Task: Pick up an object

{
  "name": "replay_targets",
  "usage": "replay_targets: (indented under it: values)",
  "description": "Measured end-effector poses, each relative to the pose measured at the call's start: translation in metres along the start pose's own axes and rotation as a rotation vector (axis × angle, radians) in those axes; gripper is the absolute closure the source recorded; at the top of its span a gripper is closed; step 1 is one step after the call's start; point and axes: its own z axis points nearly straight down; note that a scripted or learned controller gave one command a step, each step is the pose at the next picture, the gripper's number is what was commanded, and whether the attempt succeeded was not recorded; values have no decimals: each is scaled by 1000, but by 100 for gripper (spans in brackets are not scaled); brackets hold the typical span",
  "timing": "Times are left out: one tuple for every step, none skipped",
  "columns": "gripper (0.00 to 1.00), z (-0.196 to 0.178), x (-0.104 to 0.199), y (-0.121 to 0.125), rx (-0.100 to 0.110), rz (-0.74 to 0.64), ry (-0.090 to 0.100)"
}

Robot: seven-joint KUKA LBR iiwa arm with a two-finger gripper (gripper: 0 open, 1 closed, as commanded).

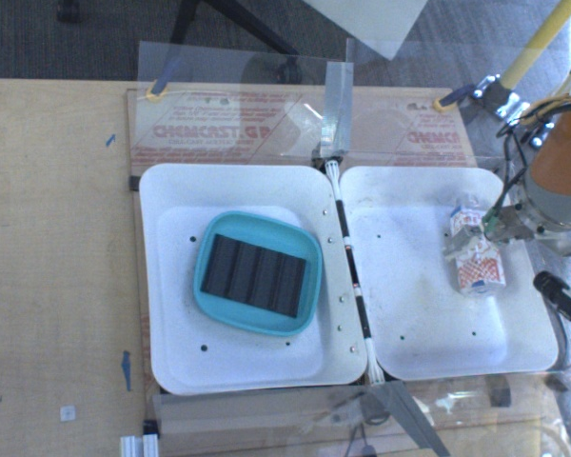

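I read the gripper [500, 225] at roughly 3 o'clock in the frame, low over the right bin [409, 346], with the grey arm [557, 193] entering from the right edge above it. Its state I cannot tell: the tip merges with the package below it.

Directly at the tip, toward 9 o'clock from it, lies a small crumpled package [476, 255], white with red and blue print. It appears to rest on the bin floor in the bin's 2 o'clock area, touching or just beside the tip. I cannot confirm that it is gripped or lifted.

Further toward 9 o'clock, past the divider where the bins meet, the left bin [171, 350] carries a teal tray [258, 272] with dark ribbed slats, near its centre and well apart from the gripper.

Task status, as I judge it:
1. Approach to a candidate object: apparently made, at the package.
2. Secure grasp: not verified.
3. Lift clear of the bin: not yet done.
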Motion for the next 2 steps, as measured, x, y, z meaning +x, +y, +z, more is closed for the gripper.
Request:
replay_targets:
  values:
    - [0, 29, 2, -7, 14, -37, 9]
    - [0, 41, -2, -5, -2, -99, 3]
